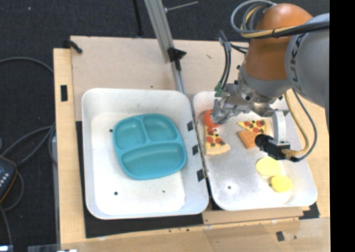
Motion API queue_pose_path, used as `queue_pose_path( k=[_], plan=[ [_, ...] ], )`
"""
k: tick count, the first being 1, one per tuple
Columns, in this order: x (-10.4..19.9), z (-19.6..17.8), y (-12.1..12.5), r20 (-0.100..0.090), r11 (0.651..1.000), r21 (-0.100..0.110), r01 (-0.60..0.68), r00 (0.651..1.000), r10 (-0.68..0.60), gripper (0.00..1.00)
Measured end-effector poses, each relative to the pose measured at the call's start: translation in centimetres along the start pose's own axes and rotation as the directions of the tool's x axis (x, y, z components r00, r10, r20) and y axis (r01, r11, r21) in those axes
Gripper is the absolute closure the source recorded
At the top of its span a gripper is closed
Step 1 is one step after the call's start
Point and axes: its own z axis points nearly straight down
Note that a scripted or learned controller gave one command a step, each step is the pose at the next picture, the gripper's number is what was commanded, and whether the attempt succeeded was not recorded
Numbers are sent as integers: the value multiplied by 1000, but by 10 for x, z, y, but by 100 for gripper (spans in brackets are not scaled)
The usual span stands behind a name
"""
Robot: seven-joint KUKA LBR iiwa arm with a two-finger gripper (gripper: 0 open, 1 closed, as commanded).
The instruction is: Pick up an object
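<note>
**Mia:** What is the robot reaching for?

**Ben:** A toy pizza slice with red dots and a tan crust (215, 141). It lies flat in the right white plastic bin (244, 192), close to that bin's left wall.

**Mia:** Where is the grabber?

**Ben:** The grey metal two-finger gripper (217, 116) hangs right above the top end of that slice. It is down low, near a small red bit at the slice's top.

**Mia:** Is it pinching the slice?

**Ben:** I cannot tell. The tips are too small and dark to see if they are spread or pressed together, and I cannot see the slice between them.

**Mia:** What else is in that bin?

**Ben:** A second toy pizza slice, orange with dots (251, 131), lies to the right of the first one, a little apart. Two flat yellow round toy pieces (274, 174) lie near the bin's right side, touching each other.

**Mia:** And the other bin?

**Ben:** The left white plastic bin (100, 190) holds a teal plastic plate with three parts (148, 146). It lies flat near the middle.

**Mia:** What is the big orange thing?

**Ben:** That is the grey robot arm with its orange band (277, 40), coming in from the right over the bins.
</note>
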Motion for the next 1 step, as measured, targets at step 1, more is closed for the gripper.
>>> queue_pose_path(
  k=[1],
  plan=[
    [57,-3,16,0,1000,1,1,1000,-1,100]
  ],
)
